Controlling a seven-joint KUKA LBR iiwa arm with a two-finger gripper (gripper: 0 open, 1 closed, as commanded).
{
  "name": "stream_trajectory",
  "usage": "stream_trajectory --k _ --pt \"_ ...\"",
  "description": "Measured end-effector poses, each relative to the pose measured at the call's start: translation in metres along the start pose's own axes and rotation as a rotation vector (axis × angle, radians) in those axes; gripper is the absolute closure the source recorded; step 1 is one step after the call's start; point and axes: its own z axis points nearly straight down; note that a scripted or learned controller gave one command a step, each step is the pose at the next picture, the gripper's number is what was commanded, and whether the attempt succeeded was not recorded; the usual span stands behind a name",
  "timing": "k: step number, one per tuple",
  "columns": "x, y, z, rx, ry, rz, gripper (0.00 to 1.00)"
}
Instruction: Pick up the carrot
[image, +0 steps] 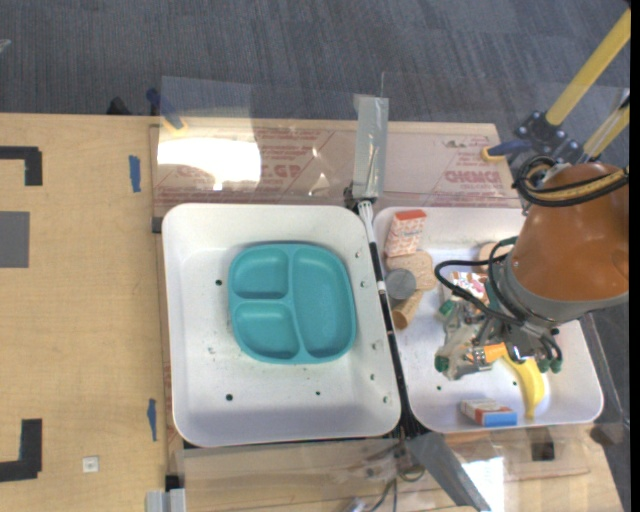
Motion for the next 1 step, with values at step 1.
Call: stream_trajectory --k 1 --pt "-0.0612 0.0158 -0.0512 0.001 -0.008 -0.195 1.0"
